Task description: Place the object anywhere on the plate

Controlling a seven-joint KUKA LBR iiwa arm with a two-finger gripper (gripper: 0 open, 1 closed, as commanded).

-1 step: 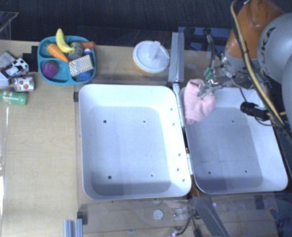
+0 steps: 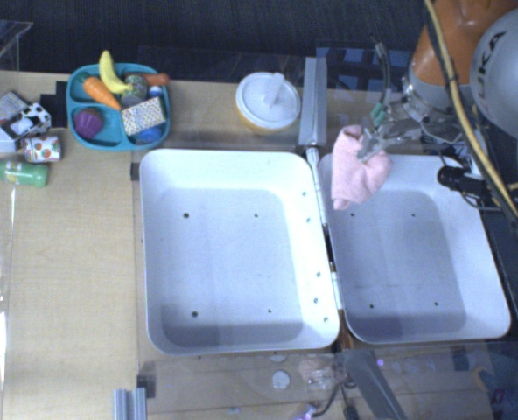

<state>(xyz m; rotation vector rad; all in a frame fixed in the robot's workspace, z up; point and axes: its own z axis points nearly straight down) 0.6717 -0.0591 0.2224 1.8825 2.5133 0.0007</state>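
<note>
Pink, soft cloth [image 2: 358,175] is the thing I am watching: a crumpled pink fabric piece hanging at the upper left corner of the right-hand shallow white bin [image 2: 434,322]. Its top edge is bunched up between the metal fingers of the two-finger gripper [image 2: 371,143], which I read as clamped on the fabric; the rest of the cloth droops below and to the left of the fingers, its lower edge over the bin's left rim area. I cannot tell whether the hanging end touches the bin floor.

The grey arm with its orange band [image 2: 456,16] comes in from the right, with black and yellow cables running down beside it.

Count, as I see it:
- Two white bins: the right one under the cloth, and the left-hand shallow white bin [image 2: 233,252], side by side and touching along a metal divider.
- One pink cloth.
- One round white-and-yellow plate [image 2: 269,101], on the wooden bench just behind the left bin's far right corner, well apart from the cloth.
- One blue divided tray [image 2: 119,106] holding toy food, including one yellow banana and one orange carrot.
- Several small toys at the far left of the bench, including one green bottle [image 2: 16,173] lying on its side.
</note>
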